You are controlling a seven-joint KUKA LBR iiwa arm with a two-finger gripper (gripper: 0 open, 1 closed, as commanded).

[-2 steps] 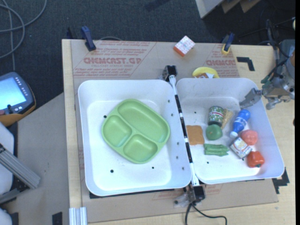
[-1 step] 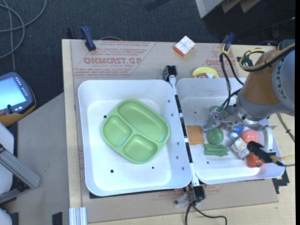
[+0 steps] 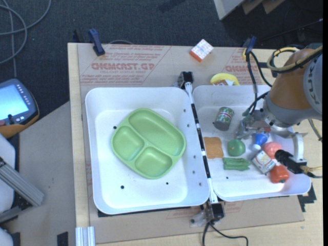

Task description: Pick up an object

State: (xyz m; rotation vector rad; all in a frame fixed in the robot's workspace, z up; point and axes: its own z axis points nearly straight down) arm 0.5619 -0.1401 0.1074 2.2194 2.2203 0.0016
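Table (image 3: 128,65) carries two white bins side by side; the left bin (image 3: 102,188), well away from the claw on its far side, has just a green divided plate (image 3: 148,143) in it, so ignore it. The right bin (image 3: 241,186) is where the claw (image 3: 247,127) sits, low over the clutter, arm (image 3: 294,94) coming in from the right. Can't tell the claw's state from this angle: the tip is small and mixed in with cables, and nothing is visibly caught in it. Candidates, big to small: a tan flat piece (image 3: 213,147) out past the claw toward the divider, a green bar (image 3: 236,163) below it, a green round thing (image 3: 236,147) just beside the claw tip, a small can (image 3: 224,118) just off its upper far side, then a packed cluster on the arm side: white bottle (image 3: 263,161), red bits (image 3: 279,174), and something blue (image 3: 261,139). My read: go for the green round thing or the can. Both are nearest and stand apart from their neighbours. Centre over one item, drop straight down, close slowly, and lift vertically. Avoid the arm-side cluster, where a multi-grab or a nudge is likely. The flat tan piece looks too low to grip.
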